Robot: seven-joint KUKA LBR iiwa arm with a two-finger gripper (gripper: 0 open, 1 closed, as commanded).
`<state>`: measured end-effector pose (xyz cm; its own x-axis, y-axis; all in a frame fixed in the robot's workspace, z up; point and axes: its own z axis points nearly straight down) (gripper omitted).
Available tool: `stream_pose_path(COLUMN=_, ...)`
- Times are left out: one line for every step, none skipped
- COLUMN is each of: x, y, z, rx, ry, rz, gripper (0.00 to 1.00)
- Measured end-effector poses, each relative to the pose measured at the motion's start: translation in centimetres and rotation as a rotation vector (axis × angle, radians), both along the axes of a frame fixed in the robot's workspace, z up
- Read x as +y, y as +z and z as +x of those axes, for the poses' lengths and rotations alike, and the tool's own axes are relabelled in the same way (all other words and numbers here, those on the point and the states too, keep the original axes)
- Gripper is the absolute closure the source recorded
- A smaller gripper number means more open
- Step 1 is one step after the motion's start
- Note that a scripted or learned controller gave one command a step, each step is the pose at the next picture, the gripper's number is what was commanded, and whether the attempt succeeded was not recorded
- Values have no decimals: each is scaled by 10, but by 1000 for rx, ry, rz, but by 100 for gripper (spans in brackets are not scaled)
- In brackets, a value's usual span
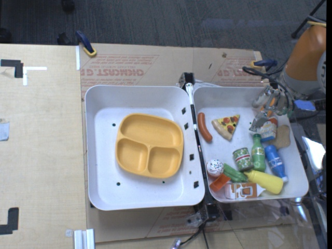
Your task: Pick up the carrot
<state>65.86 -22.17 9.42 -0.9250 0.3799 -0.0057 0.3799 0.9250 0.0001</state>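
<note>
Item, desk [36, 139]: pale wood-grain surface with a brown cardboard sheet [135, 69] clamped over its right part, presumably to protect the top and keep the bins from sliding. Item, left white plastic bin [98, 191]: shallow, set on the cardboard and touching its neighbour along the middle seam; it carries a yellow three-compartment plastic plate [149, 145] lying flat near its centre, compartments up, likely the receiving place for picked goods. Item, right white plastic bin [295, 188]: the stock bin, its toys crowded toward the front edge and right wall. Item, robot arm [306, 56]: grey with orange band, reaching over the right bin's far right corner; its gripper [270, 105] hangs just above the bin's far right part, beside a small white and blue toy; whether it stands wide or narrow cannot be told, and nothing is visibly held. Contents, in falling size: yellow plastic squeeze bottle [265, 180] lying along the front edge; blue plastic bottle [275, 161] near the right wall; green plastic bottle [258, 153] beside it; triangular toy pizza slice [227, 126] toward the far edge; red toy sausage [204, 127] along the left wall. Item sought, orange toy carrot [220, 182]: at the front left corner, partly under a green vegetable, well apart from the gripper, so judged awkward to reach cleanly.
</note>
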Motion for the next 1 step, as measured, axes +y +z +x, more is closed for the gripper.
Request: stream_pose_path(x=0, y=77, z=-7, rx=-2, ry=38, rz=-2, gripper=0)
